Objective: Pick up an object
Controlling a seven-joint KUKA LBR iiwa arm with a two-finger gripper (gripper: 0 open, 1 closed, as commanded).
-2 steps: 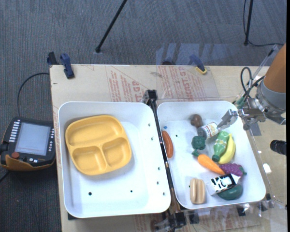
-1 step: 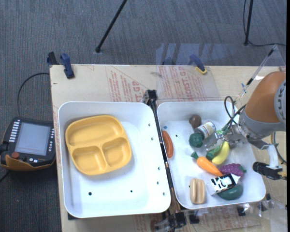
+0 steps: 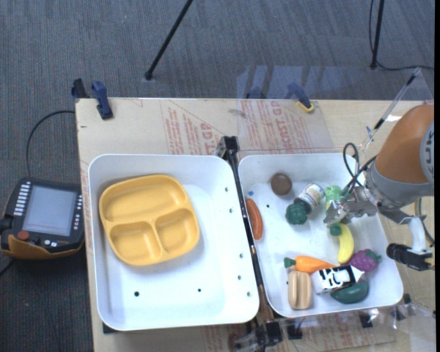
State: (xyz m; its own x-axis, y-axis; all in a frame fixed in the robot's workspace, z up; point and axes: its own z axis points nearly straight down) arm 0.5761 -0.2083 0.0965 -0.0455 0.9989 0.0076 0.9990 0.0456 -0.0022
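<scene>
Jaws low over the right bin's near-right toys; no object taken yet.

On the desk (image 3: 154,123), the left bin (image 3: 117,299) is seen to carry a yellow divided tray (image 3: 148,218). In the right bin (image 3: 268,174) are noted, in order, a hot dog (image 3: 255,219) at the left wall, a brown ball (image 3: 281,184), broccoli (image 3: 297,213), a small can (image 3: 312,195), a carrot (image 3: 312,263), then a banana (image 3: 345,244). The gripper (image 3: 345,213) is placed just above the banana's upper end, a green piece beside it. The banana's long axis runs away from the jaws toward the bin's near edge. Whether the jaws are spread or pressed together cannot be told; nothing is seen pinched.
</scene>
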